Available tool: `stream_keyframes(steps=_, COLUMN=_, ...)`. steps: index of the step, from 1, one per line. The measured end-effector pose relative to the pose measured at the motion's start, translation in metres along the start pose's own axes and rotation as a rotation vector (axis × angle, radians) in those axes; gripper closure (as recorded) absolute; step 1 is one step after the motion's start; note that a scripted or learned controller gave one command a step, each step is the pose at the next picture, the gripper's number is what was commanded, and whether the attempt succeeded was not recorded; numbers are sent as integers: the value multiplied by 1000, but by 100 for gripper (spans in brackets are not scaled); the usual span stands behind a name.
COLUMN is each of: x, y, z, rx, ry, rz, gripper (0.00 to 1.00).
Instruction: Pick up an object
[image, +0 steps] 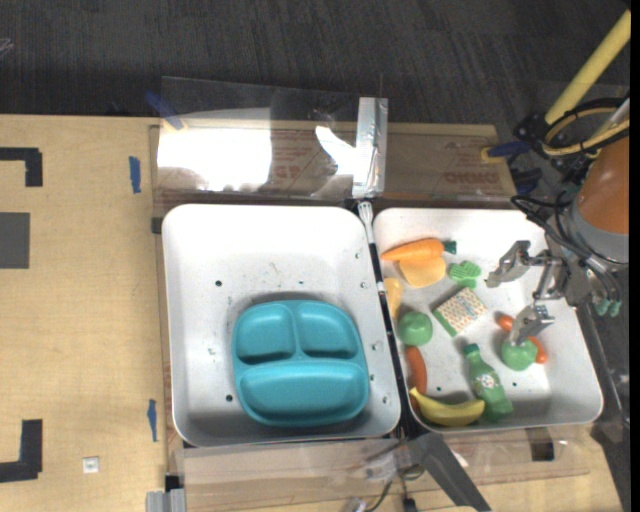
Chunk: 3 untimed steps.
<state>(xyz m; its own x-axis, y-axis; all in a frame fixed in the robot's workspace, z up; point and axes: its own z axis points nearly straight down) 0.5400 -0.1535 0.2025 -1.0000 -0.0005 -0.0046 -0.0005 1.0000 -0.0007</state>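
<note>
Gripper (524, 292) spread open above the right bin (585, 400), gripping nothing | green bottle (486, 380) lies near it, yellow banana (446, 407) beside | glossy teal divided tray (298, 360) fills left bin (190, 300)

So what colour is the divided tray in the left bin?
Teal, plain, no pattern; camera view.

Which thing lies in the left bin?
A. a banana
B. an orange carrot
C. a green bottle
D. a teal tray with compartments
D: the teal tray lies alone in the left bin, while the banana, green bottle and carrot lie in the right bin.
</note>
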Motion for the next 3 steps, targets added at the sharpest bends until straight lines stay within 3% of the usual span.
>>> stream_keyframes(steps=1, x=-24, y=-72, z=112, rx=4, ry=-10, rz=-126, gripper=0)
stream_keyframes(steps=2, x=-28, y=-69, z=101, rx=5, ry=-19, rz=-129, gripper=100)
stream_keyframes(steps=3, x=-28, y=-69, z=101, rx=5, ry=-18, rz=-129, gripper=0)
